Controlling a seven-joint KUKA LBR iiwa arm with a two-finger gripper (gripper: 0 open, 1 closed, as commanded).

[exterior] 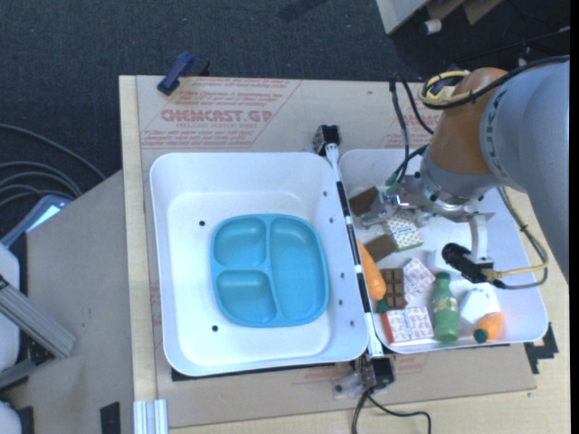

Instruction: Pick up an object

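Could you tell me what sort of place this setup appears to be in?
Probably a robotics lab or test cell: a KUKA arm reaches over two white bins on a bench covered with protective paper, with loose cables on dark carpet.

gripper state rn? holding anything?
Gripper: cannot be told. It sits low over the far end of the right bin, hidden under the wrist; no object is seen held.

Tool [398, 199] tips hidden under wrist, arm [534, 125] cut off at right
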